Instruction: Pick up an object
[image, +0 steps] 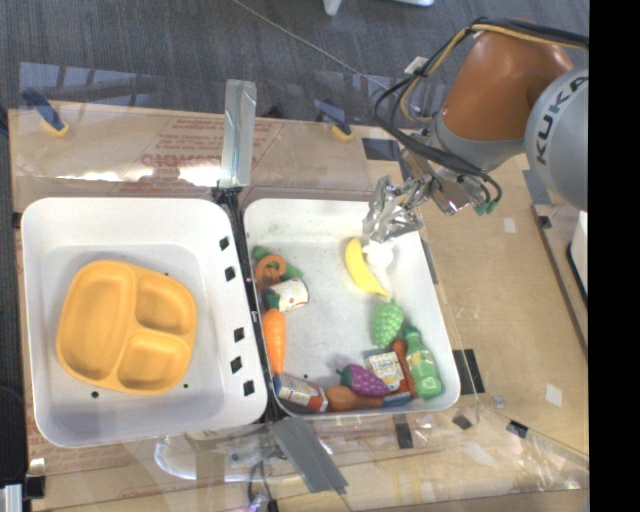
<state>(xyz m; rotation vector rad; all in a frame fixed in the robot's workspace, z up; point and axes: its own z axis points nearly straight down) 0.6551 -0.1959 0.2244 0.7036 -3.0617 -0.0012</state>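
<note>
I am viewing the worktop (480, 300) from above, with two white bins sitting side by side on it. The left bin (40, 300) is holding a yellow divided plate (125, 325) lying flat near its middle. The right bin (335, 215) is carrying the toy food.

The arm (500, 90) is reaching in from the right, its orange band showing above the wrist. The end effector (385, 222) is hanging over the upper right corner of the right bin, just above the top end of the banana (364, 267). I cannot tell from this angle whether it is spread or pressed together, and I am seeing nothing clearly pinched in it.

The banana is lying on the bin floor, slanting down towards the right wall. Below it, a green bumpy fruit (388, 322) is resting near that wall. A carrot (274, 338) is lying lengthwise along the left wall, with a small white-and-red can (288, 293) just above it. Along the lower edge I am noting a purple grape bunch (366, 380), a green bottle (423, 370) and a small box (384, 366) crowded together, touching one another.
</note>
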